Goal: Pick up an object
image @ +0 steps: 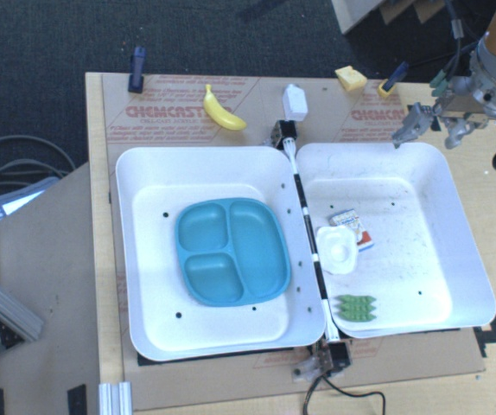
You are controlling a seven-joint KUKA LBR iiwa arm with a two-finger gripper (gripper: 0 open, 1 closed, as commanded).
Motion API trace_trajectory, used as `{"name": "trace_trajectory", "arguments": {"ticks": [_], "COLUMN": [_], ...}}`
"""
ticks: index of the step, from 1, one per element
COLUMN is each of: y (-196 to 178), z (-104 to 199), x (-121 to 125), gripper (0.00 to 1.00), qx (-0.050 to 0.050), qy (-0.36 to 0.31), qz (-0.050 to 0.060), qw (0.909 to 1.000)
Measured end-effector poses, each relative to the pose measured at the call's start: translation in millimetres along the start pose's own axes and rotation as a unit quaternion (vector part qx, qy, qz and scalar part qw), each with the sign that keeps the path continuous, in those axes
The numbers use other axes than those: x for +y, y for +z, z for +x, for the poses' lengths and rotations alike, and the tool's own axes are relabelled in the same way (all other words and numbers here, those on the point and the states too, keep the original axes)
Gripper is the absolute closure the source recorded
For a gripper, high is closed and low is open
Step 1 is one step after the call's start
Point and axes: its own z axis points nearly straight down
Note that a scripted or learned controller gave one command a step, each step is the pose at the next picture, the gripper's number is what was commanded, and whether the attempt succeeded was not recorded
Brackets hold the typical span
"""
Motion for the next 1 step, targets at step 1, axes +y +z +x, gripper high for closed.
{"name": "trace_trajectory", "arguments": {"ticks": [1], "y": [100.9], "z": [35.9], "x": [-10.3], "gripper": [0.00], "qx": [0.001], "qy": [-0.001], "qz": [0.001], "qw": [1.0000]}}
